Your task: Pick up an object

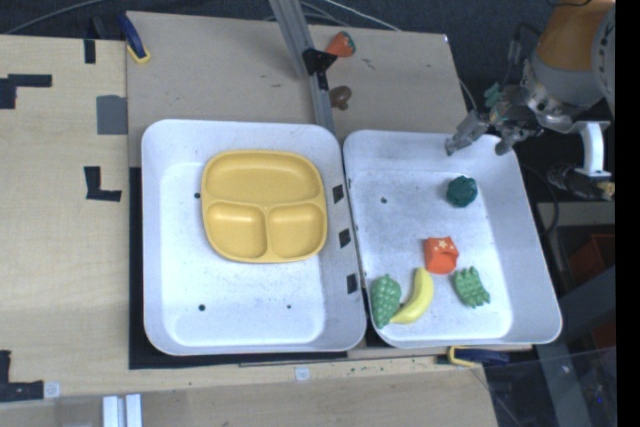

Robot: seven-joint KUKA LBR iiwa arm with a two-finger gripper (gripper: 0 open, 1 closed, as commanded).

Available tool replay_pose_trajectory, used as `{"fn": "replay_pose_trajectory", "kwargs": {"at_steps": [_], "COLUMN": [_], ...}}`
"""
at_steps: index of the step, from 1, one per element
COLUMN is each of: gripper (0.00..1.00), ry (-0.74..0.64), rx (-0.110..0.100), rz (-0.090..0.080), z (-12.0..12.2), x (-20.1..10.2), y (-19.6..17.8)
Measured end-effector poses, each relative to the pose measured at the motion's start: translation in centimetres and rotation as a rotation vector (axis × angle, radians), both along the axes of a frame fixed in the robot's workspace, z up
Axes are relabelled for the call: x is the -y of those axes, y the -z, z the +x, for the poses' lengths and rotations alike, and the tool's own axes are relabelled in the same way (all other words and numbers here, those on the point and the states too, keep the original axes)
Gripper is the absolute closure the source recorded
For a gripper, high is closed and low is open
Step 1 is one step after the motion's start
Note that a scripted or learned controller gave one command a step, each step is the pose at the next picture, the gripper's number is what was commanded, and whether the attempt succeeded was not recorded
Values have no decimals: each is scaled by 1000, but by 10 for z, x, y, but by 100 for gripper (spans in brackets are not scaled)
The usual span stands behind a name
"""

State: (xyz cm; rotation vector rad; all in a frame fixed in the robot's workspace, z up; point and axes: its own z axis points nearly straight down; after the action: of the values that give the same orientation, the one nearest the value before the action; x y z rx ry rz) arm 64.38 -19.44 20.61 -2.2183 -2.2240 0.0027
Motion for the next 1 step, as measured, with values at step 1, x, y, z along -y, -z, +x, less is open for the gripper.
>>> {"fn": "replay_pose_trajectory", "kwargs": {"at_steps": [1], "gripper": [0], "ry": [0], "rx": [0], "rz": [-1], "z": [0], "x": [0], "y": [0]}}
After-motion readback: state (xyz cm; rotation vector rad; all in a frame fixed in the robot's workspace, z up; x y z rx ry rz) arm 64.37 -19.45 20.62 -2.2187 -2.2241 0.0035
